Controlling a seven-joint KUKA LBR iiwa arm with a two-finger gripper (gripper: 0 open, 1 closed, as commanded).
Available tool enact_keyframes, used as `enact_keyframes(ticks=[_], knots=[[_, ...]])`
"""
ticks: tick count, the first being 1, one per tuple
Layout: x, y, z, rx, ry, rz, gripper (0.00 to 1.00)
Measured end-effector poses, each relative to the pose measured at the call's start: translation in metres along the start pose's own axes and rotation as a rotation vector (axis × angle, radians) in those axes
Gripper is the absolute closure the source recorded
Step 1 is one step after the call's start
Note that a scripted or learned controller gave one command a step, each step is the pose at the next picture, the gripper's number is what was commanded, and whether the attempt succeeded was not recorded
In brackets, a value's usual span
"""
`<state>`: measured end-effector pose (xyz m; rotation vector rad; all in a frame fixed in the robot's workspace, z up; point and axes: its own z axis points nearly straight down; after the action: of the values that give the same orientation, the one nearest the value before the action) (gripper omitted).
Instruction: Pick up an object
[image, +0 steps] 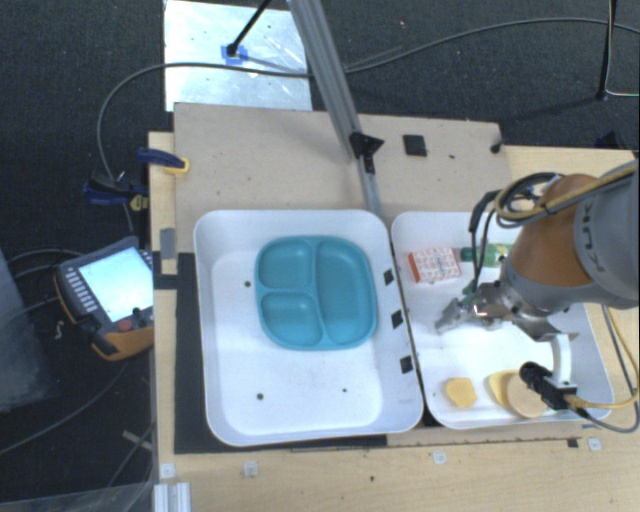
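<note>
Reaching in from the right, the grey arm (590, 240) with its orange band bends over the right-hand white bin (600, 375), and its hand (452, 316) hangs low over the bin's bare floor, near the middle of that bin and a little toward the divide between the two bins. The metal fingers (446, 318) point left and slightly down. They look small and blurred from here, so I cannot tell how far apart they stand, and nothing can be seen between them.

Several loose objects lie in the same bin. A small box with a red and white pattern (433, 265) sits up near the bin's far left part, just above the hand and apart from it. A green item (470, 256) lies just right of that box, partly hidden by the arm. Toward the near edge lies a small round yellow piece (460, 392), below the hand and clear of it. To its right lies a larger pale yellow piece (508, 390), close beside a black part of the arm's wrist (540, 382).

The left-hand white bin (230, 400) holds a teal divided plate (316, 292) with three compartments, lying flat in the upper middle. Both bins rest side by side on the tan surface (260, 150).
</note>
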<state>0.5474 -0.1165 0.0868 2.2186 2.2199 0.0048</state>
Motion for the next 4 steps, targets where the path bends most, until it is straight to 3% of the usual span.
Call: enact_keyframes(ticks=[1,2,4], knots=[[0.000,0.002,-0.013,-0.008,-0.002,0.000,1.00],[-0.005,0.007,-0.076,-0.003,-0.002,-0.003,1.00],[-0.010,0.016,-0.168,-0.002,-0.002,-0.005,1.00]])
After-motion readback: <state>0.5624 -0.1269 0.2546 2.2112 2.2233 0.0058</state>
